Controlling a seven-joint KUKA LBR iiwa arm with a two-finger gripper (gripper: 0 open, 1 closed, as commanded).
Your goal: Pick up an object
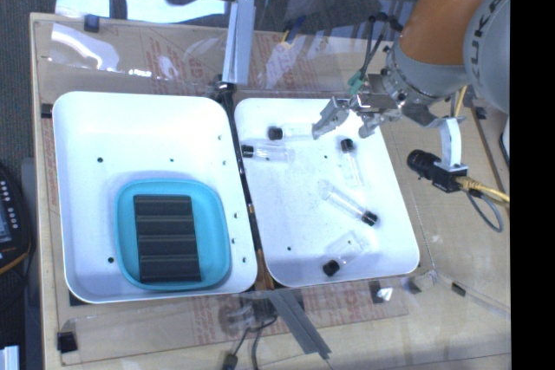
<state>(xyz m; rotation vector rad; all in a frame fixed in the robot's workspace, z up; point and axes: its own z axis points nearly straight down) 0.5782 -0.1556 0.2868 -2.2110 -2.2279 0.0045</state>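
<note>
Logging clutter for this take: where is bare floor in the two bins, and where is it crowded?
Left bin: bare along the far wall and left side, around the blue tray. Right bin: a bare strip at centre-left. Crowded along its far and right parts, where clear vials lie under the gripper.

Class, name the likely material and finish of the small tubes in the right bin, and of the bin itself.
Tubes: probably clear glass or plastic, since the bin floor shows through them; caps look matte black. Right bin: likely smooth white plastic, with a soft sheen and rounded corners.
</note>
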